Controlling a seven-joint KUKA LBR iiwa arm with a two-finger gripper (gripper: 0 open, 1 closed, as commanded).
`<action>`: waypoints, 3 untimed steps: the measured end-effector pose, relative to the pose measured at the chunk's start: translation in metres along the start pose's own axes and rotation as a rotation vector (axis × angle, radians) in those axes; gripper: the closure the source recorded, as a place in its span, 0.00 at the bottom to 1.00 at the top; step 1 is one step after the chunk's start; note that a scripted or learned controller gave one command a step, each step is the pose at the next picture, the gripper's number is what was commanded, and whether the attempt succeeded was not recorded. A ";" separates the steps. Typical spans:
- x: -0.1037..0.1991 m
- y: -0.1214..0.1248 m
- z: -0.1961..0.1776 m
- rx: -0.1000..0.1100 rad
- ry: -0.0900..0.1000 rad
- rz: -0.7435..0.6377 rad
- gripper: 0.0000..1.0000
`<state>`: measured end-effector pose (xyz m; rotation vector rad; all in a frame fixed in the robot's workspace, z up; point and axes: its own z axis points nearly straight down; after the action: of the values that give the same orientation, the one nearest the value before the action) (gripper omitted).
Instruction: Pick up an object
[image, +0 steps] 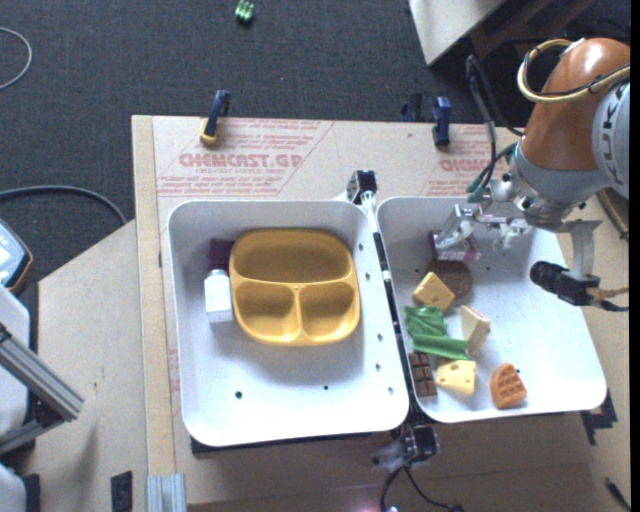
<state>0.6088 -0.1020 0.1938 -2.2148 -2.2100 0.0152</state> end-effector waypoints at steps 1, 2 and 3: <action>0.000 0.003 -0.009 -0.015 -0.002 -0.002 0.00; -0.008 0.006 0.040 -0.009 -0.001 -0.001 0.00; -0.001 -0.001 0.089 -0.009 0.000 -0.002 0.00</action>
<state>0.6060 -0.1030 0.1049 -2.2176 -2.2168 0.0052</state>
